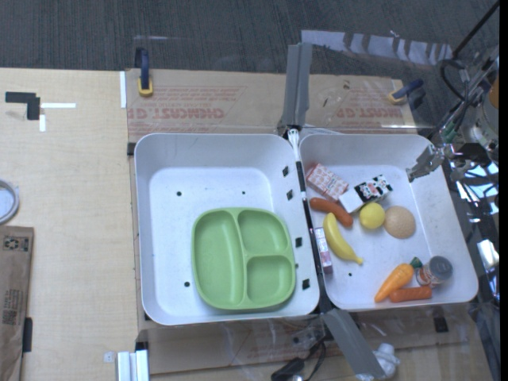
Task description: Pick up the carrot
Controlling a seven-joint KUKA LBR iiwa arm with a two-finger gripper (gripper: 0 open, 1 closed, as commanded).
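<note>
The orange tapered plastic carrot [394,282] lies well apart from the gripper [423,166], nearer the camera. It looks light, stiff and slick, so mid-body is the best hold. I cannot tell whether the gripper is spread.

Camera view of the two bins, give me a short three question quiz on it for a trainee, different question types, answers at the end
1. True or false: the carrot lies in the same bin as the green divided plate.
2. Multiple choice: what lies directly beside the banana, toward the right bin's middle? A) lemon B) blue clamp C) brown paper bag
3. Fill in: the claw sits over the right bin's ____ rim, away from the carrot.

Key: 1 false, the carrot is near the right bin's front edge. 2 A. 3 far right.
</note>
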